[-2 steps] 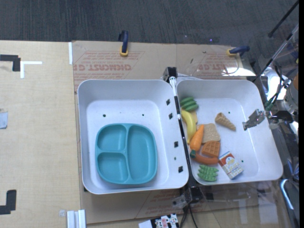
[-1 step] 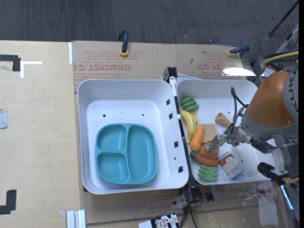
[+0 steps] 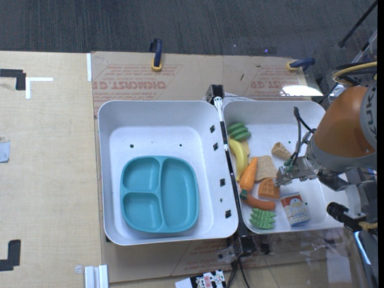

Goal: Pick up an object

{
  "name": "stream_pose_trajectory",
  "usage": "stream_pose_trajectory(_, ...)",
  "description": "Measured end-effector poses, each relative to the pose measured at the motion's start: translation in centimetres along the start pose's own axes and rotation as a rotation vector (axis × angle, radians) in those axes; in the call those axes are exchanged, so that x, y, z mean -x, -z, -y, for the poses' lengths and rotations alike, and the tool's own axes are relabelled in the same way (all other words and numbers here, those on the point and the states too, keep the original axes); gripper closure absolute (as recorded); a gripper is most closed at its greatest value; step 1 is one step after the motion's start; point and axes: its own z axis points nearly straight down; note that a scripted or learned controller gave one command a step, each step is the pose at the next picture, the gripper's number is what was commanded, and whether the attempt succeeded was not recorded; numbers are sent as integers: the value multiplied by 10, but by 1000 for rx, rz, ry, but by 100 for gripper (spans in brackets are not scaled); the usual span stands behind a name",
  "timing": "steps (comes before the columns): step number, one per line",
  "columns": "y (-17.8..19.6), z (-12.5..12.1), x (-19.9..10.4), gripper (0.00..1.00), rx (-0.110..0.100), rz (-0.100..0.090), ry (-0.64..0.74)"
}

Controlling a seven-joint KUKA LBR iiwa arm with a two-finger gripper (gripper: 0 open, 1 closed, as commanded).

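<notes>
The right bin [image 3: 264, 114] holds a heap of toy food along its left side: a green striped piece [image 3: 238, 131], a yellow banana [image 3: 239, 155], an orange carrot [image 3: 248, 172], a tan cracker [image 3: 266, 167], an orange block [image 3: 268, 189], a red sausage [image 3: 260, 202] and a green ridged piece [image 3: 262, 219]. A tan bread chunk [image 3: 281, 151] and a small red-and-white carton [image 3: 294, 210] lie further right. My gripper [image 3: 287, 174] hangs low over the bin, just right of the cracker and orange block. Nothing shows between its fingers.
The left bin [image 3: 114, 131] holds a teal divided plate [image 3: 159, 193]. The grey arm with its orange band [image 3: 348, 125] reaches in from the right over the right bin. Cardboard lies under both bins, with clamps at the back edge.
</notes>
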Motion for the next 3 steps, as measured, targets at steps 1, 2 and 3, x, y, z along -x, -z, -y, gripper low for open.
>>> stream_pose_trajectory(1,81,-47,-92,100,-11,3,-249)
stream_pose_trajectory(2,81,-50,-147,100,-11,5,-453)
stream_pose_trajectory(3,81,2,-126,100,-15,5,-601)
